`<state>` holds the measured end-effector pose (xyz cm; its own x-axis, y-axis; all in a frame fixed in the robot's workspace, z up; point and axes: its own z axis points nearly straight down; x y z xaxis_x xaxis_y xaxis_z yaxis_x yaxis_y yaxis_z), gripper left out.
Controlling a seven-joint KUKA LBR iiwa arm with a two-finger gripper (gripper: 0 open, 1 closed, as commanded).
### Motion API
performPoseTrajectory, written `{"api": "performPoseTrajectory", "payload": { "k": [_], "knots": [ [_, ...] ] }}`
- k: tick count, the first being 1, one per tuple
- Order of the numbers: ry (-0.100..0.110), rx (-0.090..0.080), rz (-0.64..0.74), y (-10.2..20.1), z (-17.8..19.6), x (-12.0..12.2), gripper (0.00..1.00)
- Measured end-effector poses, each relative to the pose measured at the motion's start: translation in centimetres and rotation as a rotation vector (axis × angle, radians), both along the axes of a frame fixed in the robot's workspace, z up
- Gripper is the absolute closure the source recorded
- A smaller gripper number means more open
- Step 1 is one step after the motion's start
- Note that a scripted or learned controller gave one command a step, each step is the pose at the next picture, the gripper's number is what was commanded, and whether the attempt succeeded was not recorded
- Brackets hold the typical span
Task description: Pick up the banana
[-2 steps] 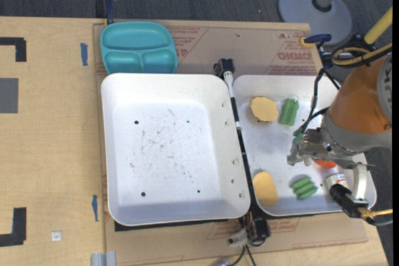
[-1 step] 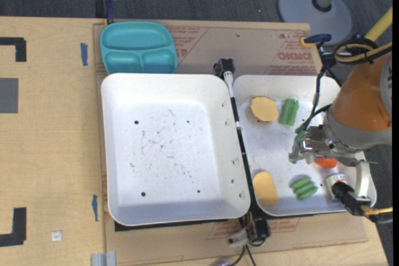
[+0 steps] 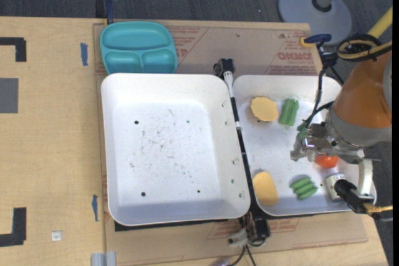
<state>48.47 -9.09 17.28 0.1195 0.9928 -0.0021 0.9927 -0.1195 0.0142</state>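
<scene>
Counter (image 3: pixel 50 134): a light brown board surface seen from above, carrying two shallow white bins side by side.
Left bin (image 3: pixel 118 96): large, with only faint scuff marks on its floor.
Right bin (image 3: pixel 249 87): partly covered on its right side by the arm.
Banana (image 3: pixel 265 187): a yellow piece lying at the near left corner of the right bin, close to the wall shared with the left bin.
Other yellow piece (image 3: pixel 264 109): rounded, at the far left of the right bin.
Green pieces: one upright-looking cylinder (image 3: pixel 288 112) just right of the far yellow piece; another (image 3: pixel 303 187) lying near the front, to the right of the banana.
Orange piece (image 3: pixel 326 161): small, just under the arm's wrist.
Arm (image 3: pixel 368 103): grey with an orange band, reaching in from the right over the right bin.
Tool (image 3: pixel 312 145): over the middle right of the right bin, well apart from the banana; I cannot tell its state.
Teal tray (image 3: pixel 138 47): a divided dish on the counter beyond the left bin.
</scene>
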Motion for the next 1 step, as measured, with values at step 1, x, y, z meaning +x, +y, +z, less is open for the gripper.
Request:
{"api": "performPoseTrajectory", "payload": {
  "k": [1],
  "knots": [
    [-0.002,-0.001,0.001,0.0,0.99,0.09,1.0]
  ]
}}
